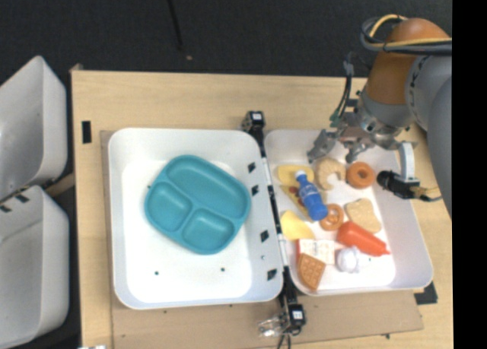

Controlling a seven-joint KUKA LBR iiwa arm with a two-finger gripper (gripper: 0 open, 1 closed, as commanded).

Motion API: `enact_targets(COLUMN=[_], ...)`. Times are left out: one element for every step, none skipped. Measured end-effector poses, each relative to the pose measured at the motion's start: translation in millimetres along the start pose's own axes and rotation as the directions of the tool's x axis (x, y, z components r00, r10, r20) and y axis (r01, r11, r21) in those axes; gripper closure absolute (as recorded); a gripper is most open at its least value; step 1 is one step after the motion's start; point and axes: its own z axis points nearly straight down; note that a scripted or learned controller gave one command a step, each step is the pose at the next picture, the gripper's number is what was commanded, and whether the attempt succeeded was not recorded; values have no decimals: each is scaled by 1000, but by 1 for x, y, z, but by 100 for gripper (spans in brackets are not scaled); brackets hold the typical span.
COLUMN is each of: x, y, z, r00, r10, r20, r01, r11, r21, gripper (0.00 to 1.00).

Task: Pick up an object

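My gripper (338, 148) hangs at the far end of the right bin (411, 264), open, with nothing between its fingers. Just below it lies a pale bun (329, 172). To the bun's right sits an orange doughnut (360, 175). A blue bottle (310, 196) lies a little nearer, beside a yellow piece (288, 175). Further toward the front are a small orange ring (331, 220), a slice of toast (363, 214), an orange carrot-like piece (362, 240), a white ball (347, 261) and a waffle piece (310, 271).
The left bin (129, 279) holds a teal divided plate (198, 203). A yellow lemon-like piece (295, 226) and a white card (316, 249) lie near the divider between the bins. The things in the right bin are packed close together.
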Motion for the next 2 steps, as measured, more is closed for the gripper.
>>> enact_targets(x=[-2, -3], y=[2, 2], z=[50, 41], r00=[1000, 1000], r10=[1, 2], r20=[3, 1], r01=[-1, -2], r11=[1000, 1000], r21=[-9, -3], gripper=[0, 100])
